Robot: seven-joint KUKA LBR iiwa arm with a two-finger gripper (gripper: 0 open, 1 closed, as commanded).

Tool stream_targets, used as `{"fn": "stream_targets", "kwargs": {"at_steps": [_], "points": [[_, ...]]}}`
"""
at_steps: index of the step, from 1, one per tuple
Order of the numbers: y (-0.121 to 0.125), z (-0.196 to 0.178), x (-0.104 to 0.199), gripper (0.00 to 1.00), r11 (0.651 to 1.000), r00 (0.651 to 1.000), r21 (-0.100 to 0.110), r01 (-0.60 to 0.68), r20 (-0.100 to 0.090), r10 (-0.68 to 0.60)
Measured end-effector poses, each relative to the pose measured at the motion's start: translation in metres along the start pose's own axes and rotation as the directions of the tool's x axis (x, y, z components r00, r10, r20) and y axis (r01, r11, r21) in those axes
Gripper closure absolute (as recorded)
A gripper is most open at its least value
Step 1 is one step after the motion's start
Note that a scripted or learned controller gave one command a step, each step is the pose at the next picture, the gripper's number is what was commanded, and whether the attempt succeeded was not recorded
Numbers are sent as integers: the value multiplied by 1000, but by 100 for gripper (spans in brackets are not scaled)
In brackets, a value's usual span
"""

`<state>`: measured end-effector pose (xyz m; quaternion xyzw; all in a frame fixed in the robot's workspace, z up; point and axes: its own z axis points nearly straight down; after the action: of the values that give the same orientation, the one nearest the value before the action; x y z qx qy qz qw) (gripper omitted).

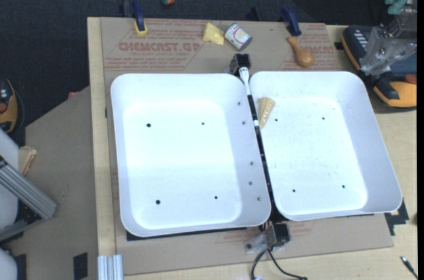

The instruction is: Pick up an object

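gripper (396, 14) far right, cone (265, 110) in right bin (372, 140)

A small tan ice-cream cone (265, 110), waffle-textured and seemingly a toy, lies on its side in the right bin (371, 140). It sits in that bin's far left corner, just beside the left wall where the two bins meet. Its wide open end points toward the far edge and its narrow tip toward the near edge, so the cone lies roughly along the left wall. It is the one object in either bin.
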<state>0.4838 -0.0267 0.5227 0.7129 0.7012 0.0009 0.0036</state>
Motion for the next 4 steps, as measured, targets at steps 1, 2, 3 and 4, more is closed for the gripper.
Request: {"fn": "stream_targets", "kwargs": {"at_steps": [1, 2, 3, 4], "points": [[0, -13, -98, 100, 1000, 1000, 0, 5, 1, -5], [-3, -12, -204, 100, 1000, 1000, 3, 5, 3, -5], [61, 140, -194, 100, 1000, 1000, 19, 19, -8, -19], [69, 216, -72, 100, 999, 1000, 15, 30, -11, -29]]}}
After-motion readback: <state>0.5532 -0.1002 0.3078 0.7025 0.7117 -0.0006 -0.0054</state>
